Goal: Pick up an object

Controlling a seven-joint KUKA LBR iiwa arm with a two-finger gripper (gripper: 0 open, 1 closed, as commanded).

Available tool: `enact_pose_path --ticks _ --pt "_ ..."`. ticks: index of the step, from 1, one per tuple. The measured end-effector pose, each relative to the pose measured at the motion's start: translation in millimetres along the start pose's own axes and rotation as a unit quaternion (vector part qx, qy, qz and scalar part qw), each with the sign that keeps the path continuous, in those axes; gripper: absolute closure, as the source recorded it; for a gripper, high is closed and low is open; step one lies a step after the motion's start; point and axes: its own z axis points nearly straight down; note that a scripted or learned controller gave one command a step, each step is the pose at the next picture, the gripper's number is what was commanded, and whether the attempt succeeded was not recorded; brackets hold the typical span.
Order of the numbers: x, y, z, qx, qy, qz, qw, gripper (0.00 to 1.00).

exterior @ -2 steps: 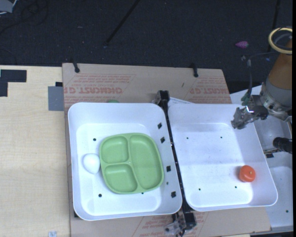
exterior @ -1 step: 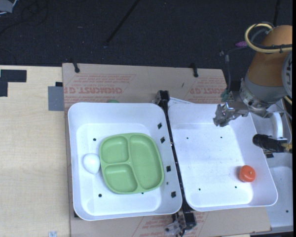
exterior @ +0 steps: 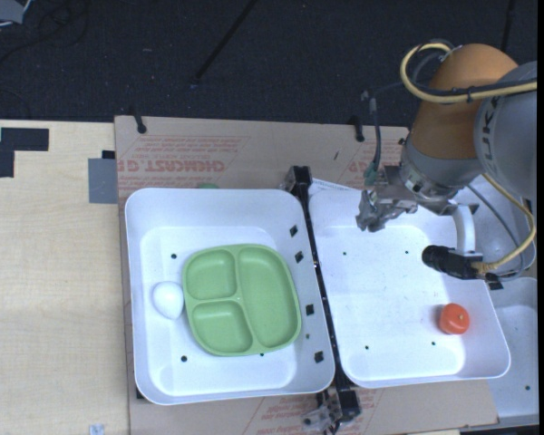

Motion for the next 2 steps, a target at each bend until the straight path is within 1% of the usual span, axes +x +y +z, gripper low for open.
enact_pose_path --ticks 1,2 --pt "49 5 8 0.001 -0.001 0.001 1.0 1.0" --pt "98 26 1 -0.001 -0.001 0.001 1.0 1.0"
